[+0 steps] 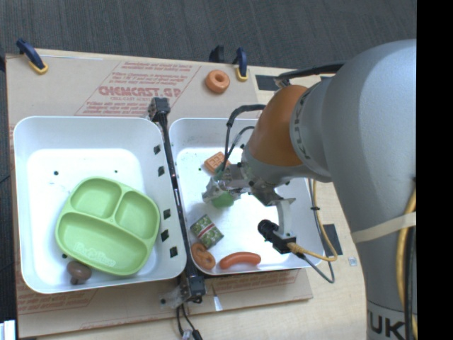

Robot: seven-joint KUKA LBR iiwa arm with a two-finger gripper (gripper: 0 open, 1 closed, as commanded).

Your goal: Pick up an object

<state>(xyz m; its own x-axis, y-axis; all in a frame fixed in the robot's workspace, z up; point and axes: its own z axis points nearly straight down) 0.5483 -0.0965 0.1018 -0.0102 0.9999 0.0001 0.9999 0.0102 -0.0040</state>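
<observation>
two white bins (42, 140), one green divided plate (107, 224), one orange ring (218, 81)

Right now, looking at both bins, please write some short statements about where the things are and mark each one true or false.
1. The green plate lies in the left bin. True.
2. The orange ring lies inside the right bin. False: it lies on the board behind the bins.
3. The gripper is over the right bin. True.
4. The sausage lies on the green plate. False: it lies at the near edge of the right bin.
5. A brown lump lies beside the plate's near edge. True.
</observation>
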